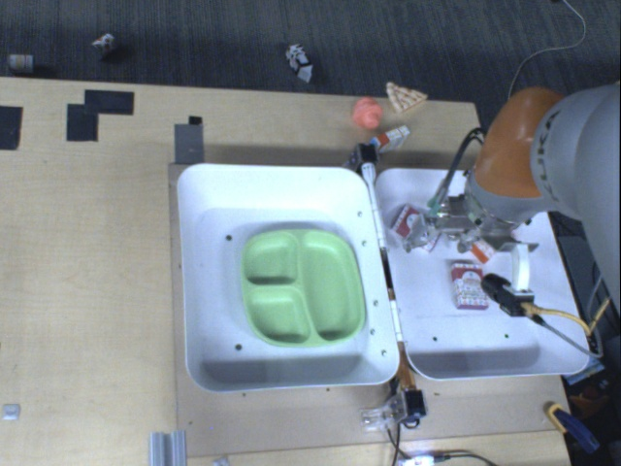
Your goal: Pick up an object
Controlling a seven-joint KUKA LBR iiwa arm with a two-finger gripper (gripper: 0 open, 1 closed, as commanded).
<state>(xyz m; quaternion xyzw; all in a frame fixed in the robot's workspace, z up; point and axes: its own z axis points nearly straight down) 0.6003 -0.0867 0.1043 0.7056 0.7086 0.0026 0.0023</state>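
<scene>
Well to the left of the gripper [427,233] sits the left bin [281,175], holding a green divided plate [301,284] that lies flat in its middle. Up and to the left of the gripper, outside the bins on the bench, rests a pink ball [367,113]. In the right bin [485,362], a small red-and-white item [403,221] lies just left of the gripper, close against it; whether they touch is unclear. The gripper hangs low over that bin, and whether it is spread or pressed together cannot be told. A red-and-white packet [470,285] lies near it, below and to its right. The arm [572,153] rises farther right.
</scene>
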